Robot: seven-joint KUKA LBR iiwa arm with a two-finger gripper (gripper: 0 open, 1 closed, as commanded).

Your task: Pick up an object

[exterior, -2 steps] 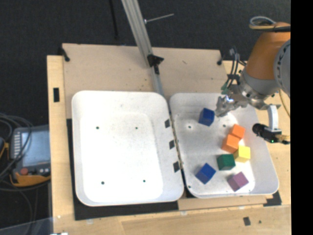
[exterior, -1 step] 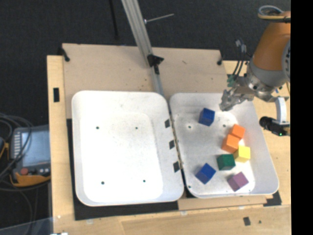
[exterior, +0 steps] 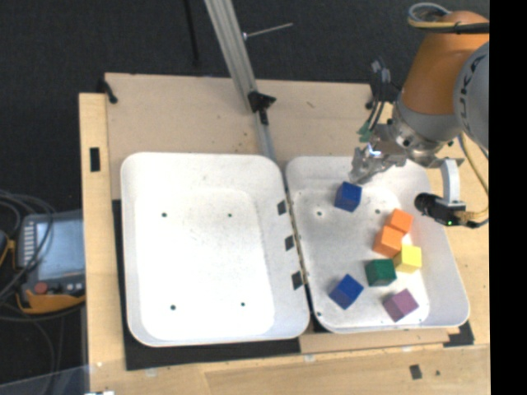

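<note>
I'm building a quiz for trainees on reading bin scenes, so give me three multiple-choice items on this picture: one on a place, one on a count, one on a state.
1. Which bin holds the cubes?
A. the left bin
B. the right bin
C. both bins

2. How many blue cubes are there?
A. one
B. two
C. three

3. Where is the gripper relative to the upper blue cube?
A. just above and right of it in the view
B. far off over the left bin
C. down by the purple cube

Answers:
1 B: every cube lies in the right bin, none in the left bin.
2 B: the upper blue cube and the lower blue cube.
3 A: the gripper sits close to that cube, far from the purple cube.
</note>
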